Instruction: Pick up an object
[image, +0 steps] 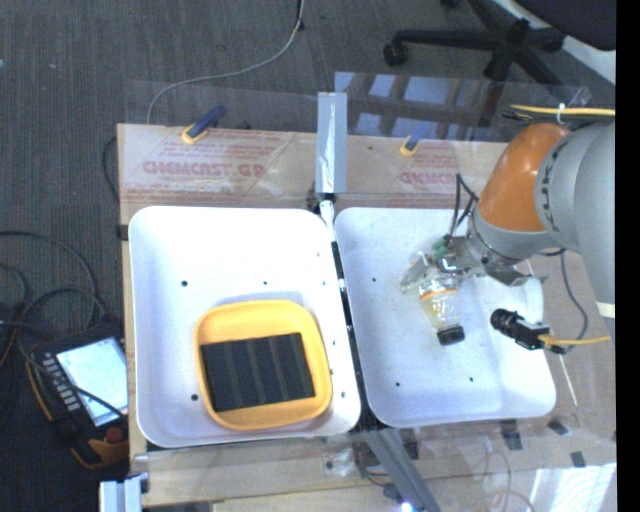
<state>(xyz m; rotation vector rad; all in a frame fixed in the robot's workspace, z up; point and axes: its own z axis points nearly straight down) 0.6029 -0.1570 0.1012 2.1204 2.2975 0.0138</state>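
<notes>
**Gripper low in the right bin, over a crumpled clear piece**

The grey arm (575, 190) comes in from the right side of the view, and the gripper (441, 268) is down inside the right bin (400, 390), in its upper middle part. Whether the jaws are wide or narrow cannot be told, because the metal parts and the shiny thing under them run together in the picture.

Directly at the gripper, on its side toward the front rim of the bin, lies a crumpled clear piece (437, 296) with a yellowish tone. It seems to touch the gripper tip, but it is not clear if it is held. A little further from the jaws in the same direction, just beside the clear piece and apart from the gripper, a small black piece (451, 333) lies on the white bin floor.

Well apart from the jaws, across the wall between the bins toward the view's left, the left bin (165, 260) holds a yellow tray (215, 325). It lies flat in the front half of that bin, and a black ribbed insert (258, 370) fills its middle.
</notes>
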